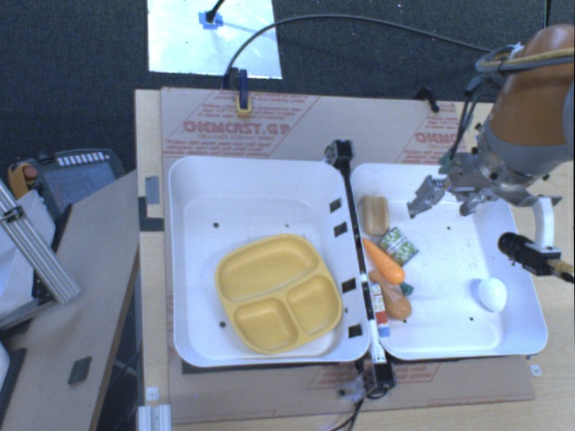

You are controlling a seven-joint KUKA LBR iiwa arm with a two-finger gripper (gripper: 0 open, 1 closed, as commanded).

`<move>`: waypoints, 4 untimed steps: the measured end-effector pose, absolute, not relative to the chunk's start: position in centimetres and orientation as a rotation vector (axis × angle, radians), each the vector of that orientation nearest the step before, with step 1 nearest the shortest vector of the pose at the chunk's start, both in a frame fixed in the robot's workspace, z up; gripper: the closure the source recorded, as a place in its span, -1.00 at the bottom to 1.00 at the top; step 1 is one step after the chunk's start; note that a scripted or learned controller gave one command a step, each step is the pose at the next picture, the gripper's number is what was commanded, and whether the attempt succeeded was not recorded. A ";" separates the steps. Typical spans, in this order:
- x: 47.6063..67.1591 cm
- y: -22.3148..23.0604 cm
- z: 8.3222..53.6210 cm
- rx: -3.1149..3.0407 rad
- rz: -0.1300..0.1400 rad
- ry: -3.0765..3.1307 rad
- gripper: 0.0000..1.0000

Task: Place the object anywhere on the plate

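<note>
Red lettering on the cardboard sheet (269,119) under the bins reads "CHEMCAST G P" as far as we can make out, and the same print shows again, partly hidden, near the far right corner. The little green packet (396,244) has markings on it but they're too small for us to read.

The gripper (447,193) hangs over the far part of the right bin (449,339), its two fingers spread apart with nothing between them. Relative to those jaws, the tan bread-like piece (375,212) sits just to the left and a bit nearer the camera, the green packet below that, then the carrot (384,263) and a brownish piece (396,303) lined up along the bin's left wall. The white egg (490,294) lies to the right of the jaws and nearer the camera, well apart from the rest.

Off to the jaws' left, the left bin (207,187) holds the yellow three-compartment plate (277,291), and we see nothing sitting in its sections
</note>
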State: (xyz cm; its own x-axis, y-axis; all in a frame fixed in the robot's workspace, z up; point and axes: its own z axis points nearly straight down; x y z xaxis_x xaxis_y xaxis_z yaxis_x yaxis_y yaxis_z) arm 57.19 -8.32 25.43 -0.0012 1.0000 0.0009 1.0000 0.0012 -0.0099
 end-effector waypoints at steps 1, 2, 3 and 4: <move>57.4 -8.3 26.0 -2.219 -0.002 -2.226 -1.00; 57.9 -7.8 20.0 -2.218 0.003 -2.222 -1.00; 57.0 -8.3 14.5 -2.219 0.004 -2.219 -1.00; 56.2 -8.3 8.5 -2.218 0.004 -2.220 -1.00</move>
